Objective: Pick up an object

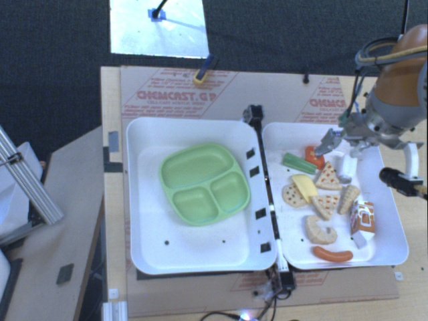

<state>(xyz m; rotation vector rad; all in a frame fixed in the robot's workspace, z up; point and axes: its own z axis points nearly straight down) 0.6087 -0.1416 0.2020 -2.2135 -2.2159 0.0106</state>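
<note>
My gripper [341, 147] hangs over the back of the right bin [394, 246], its fingers [328, 141] spread open with nothing between them. Just below and left of it lie a red piece [313, 156] and a green stick [298, 162]. A small white piece [344, 170] and a triangular pizza slice [328, 176] sit right under the gripper. Nearer the front are a yellow cheese wedge [305, 186], a round cracker [291, 196], a bread wedge [348, 199], a bagel [321, 231], a red sausage [332, 253] and an orange-white carton [362, 220].
The left bin [144, 246] holds a green divided plate [204, 182]. A black hinge strip [261, 179] runs between the two bins. Cardboard [180, 92] lies under them on the bench.
</note>
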